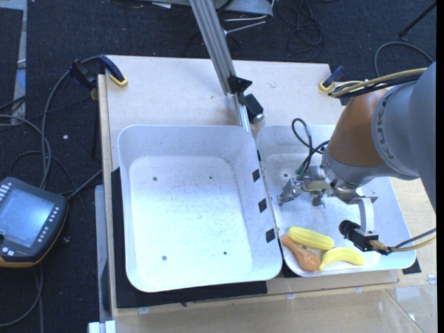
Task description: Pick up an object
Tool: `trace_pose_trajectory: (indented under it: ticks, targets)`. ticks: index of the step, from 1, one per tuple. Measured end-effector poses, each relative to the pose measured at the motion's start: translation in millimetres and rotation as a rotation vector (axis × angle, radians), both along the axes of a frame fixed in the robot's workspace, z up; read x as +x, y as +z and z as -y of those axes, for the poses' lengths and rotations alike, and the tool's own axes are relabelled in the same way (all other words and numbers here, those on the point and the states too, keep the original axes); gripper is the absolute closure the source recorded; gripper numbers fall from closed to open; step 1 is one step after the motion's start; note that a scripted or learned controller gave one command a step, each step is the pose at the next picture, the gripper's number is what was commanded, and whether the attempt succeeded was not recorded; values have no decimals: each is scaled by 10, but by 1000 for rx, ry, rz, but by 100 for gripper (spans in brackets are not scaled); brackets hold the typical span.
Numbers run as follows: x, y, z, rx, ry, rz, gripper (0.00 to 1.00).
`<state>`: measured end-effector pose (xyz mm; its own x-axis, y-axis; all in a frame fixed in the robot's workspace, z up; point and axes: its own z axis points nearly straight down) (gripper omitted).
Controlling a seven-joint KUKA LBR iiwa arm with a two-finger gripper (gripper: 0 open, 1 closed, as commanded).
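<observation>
Carrot (303, 254) — 2 bananas (311, 238) beside — at bin's front rim (347, 269)

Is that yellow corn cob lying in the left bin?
No, the corn cob lies in the right bin, next to the banana and the carrot.

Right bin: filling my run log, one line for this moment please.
hand over right bin | corn cob, banana, carrot lying in bin | nothing seen held
</observation>
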<state>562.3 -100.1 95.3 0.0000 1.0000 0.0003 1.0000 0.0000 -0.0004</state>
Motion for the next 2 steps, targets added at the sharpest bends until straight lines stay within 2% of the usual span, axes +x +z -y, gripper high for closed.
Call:
trace_pose_trajectory:
  ticks: [1, 2]
  targets:
    - [3, 103, 0, 0, 0, 1, 100]
    - [81, 667, 65, -1, 0, 5, 100]
